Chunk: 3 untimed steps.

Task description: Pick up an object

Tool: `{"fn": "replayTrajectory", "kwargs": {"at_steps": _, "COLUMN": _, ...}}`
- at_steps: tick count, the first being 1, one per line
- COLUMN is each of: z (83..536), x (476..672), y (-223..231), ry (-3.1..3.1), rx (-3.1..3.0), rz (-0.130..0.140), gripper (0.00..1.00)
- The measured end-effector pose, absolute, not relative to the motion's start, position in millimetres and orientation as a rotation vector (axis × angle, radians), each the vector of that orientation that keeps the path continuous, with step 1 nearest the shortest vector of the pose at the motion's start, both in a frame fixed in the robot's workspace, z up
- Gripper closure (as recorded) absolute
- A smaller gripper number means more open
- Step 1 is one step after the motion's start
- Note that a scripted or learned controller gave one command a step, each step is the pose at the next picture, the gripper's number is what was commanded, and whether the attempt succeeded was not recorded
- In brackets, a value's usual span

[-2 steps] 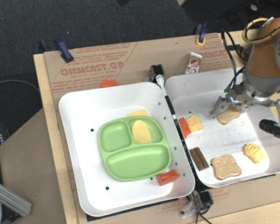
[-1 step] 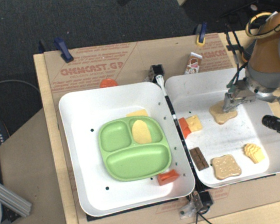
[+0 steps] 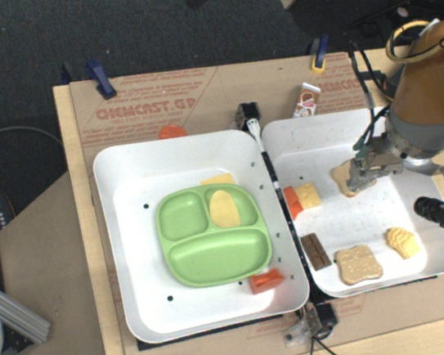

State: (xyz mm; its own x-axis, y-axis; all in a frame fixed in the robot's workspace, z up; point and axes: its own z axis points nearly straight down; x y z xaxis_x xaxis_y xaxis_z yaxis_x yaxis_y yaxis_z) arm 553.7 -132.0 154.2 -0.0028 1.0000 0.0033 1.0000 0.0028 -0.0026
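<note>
From my station I see the gripper low over the right bin, its dark fingers pointing toward the bin's middle, and I cannot tell how far apart they stand. A tan lump sits right at the fingertips, touching or nearly so; I cannot make out whether it is clamped between them. It is pale brown, rounded and small, blurred against the metal. In the same bin, a yellow block lies beside an orange-red piece near the left wall, a dark brown bar lies lower down by that wall, a slice of toast rests near the front edge, and a yellow ridged item sits to its right. The left bin holds a green divided plate with a pale yellow oval in its upper right compartment, a yellow piece just behind the plate, and an orange-red block at its front corner.
</note>
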Motion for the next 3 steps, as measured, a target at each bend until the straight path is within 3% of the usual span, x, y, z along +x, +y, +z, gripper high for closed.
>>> {"fn": "replayTrajectory", "kwargs": {"at_steps": 1, "z": 151, "x": 555.3, "y": -134, "ry": -2.221, "rx": -2.219, "rz": 0.001, "gripper": 0.00}}
{"fn": "replayTrajectory", "kwargs": {"at_steps": 2, "z": 81, "x": 514.1, "y": -186, "ry": -2.210, "rx": -2.224, "rz": 0.007, "gripper": 0.00}}
{"fn": "replayTrajectory", "kwargs": {"at_steps": 3, "z": 86, "x": 624.5, "y": -212, "ry": -2.230, "rx": -2.220, "rz": -0.009, "gripper": 0.00}}
